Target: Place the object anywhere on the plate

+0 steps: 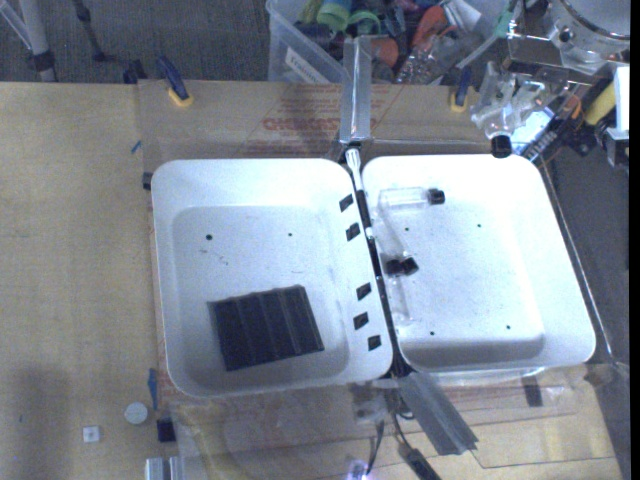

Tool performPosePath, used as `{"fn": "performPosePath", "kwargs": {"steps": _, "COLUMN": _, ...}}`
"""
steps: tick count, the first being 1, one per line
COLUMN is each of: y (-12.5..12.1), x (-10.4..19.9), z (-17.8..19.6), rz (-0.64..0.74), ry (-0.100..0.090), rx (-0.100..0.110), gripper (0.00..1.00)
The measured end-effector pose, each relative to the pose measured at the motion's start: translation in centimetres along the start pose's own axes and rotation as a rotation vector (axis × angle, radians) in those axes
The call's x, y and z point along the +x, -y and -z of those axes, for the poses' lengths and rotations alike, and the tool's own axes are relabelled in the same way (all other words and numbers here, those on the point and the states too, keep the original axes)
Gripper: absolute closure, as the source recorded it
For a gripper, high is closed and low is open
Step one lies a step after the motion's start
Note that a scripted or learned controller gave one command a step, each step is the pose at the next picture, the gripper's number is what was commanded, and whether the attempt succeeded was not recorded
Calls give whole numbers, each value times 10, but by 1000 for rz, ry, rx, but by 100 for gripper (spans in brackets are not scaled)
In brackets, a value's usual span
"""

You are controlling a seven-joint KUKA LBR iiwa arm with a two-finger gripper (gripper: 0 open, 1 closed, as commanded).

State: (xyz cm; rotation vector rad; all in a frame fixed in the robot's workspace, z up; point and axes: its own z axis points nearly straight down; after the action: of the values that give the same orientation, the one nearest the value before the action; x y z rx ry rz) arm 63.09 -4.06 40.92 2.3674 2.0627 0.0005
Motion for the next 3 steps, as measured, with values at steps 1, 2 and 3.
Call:
{"fn": "performPosePath", "kwargs": {"steps": 1, "y": -25, "x": -17, "z": 27, "rz": 494, "ry": 2, "rx": -6, "gripper": 100}}
{"fn": "performPosePath", "kwargs": {"steps": 2, "y": -48, "x": -95, "z": 27, "rz": 636, "ry": 3, "rx": -6, "gripper": 100}}
{"fn": "performPosePath", "kwargs": {"steps": 3, "y": -61, "x": -177, "z": 27, "rz": 590, "ry": 4, "rx": -6, "gripper": 100}}
